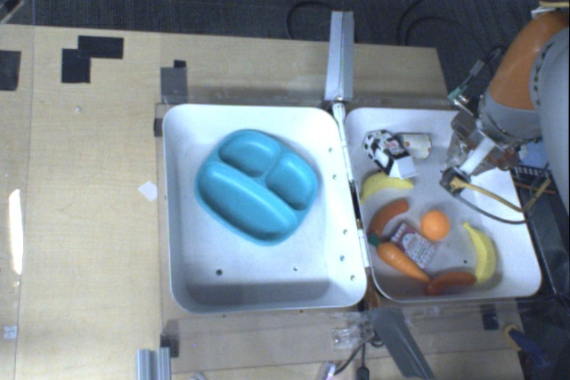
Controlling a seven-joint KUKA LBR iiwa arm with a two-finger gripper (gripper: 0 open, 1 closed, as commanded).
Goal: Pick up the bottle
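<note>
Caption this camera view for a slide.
Gripper hovers at the right bin's far edge, beside the bottle; blue tray in left bin.

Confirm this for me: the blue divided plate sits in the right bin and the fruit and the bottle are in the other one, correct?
Not quite. The camera view shows the blue divided plate in the left bin; the fruit and the bottle lie in the right bin.

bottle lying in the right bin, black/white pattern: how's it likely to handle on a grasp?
The bottle lies on its side, so its rounded body will probably roll if nudged off-centre. It looks small and likely light, so a finger touch may shove it. The yellow fruit sits close below it, which could crowd the gripper.
</note>
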